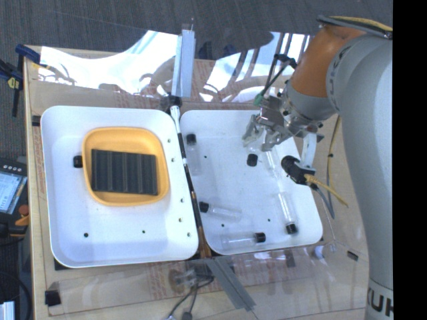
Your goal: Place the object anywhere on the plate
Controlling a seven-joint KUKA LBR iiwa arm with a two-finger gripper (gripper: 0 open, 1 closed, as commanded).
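A yellow plate [124,136] with a dark ridged centre [127,172] lies in the left bin [60,232]. Several clear tubes with black caps lie scattered in the right bin [227,132]. One black cap [252,159] sits just below my gripper [262,137], and a clear tube [283,202] runs from there toward the bin's near right corner. The gripper hangs over the upper middle of the right bin, open, with nothing seen between its fingers.
More tubes lie along the right bin's left wall [191,147], near its lower left [221,211] and by its front wall [240,241]. A black and yellow cable fitting [297,169] hangs off the arm. A metal post [184,62] stands behind the bins.
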